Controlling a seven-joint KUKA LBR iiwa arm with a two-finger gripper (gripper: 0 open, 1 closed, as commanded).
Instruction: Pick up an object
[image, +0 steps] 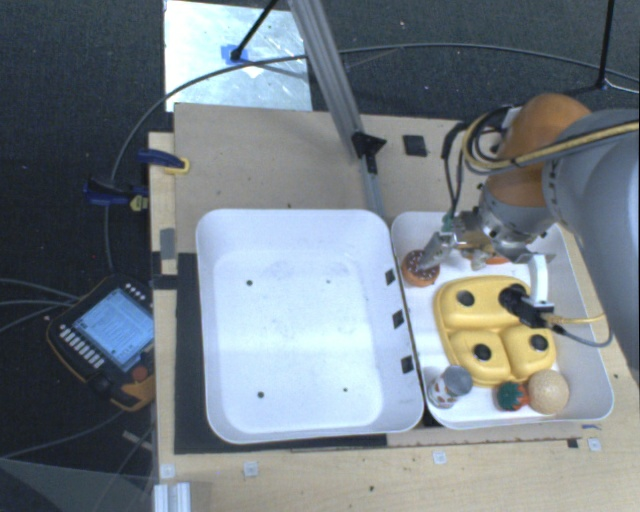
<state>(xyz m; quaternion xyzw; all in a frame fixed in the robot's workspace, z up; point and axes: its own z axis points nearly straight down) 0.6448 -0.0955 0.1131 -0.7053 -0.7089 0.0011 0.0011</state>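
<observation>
My gripper (441, 250) hangs low over the back left part of the right bin (598, 392). It sits right beside a small brown ring-shaped object (420, 268), and I cannot tell whether they touch. A large yellow moulded piece with dark holes (492, 328) fills the bin's middle. Along the front of the bin lie a small grey and white figure (450, 385), a green and red ball (511, 397) and a beige ball (547, 391).
The left bin (215, 240) stands beside the right one, their walls meeting near the ring. A grey pole (335, 90) slants in over the back of the bench. A teach pendant (108, 335) lies off the bench at the left.
</observation>
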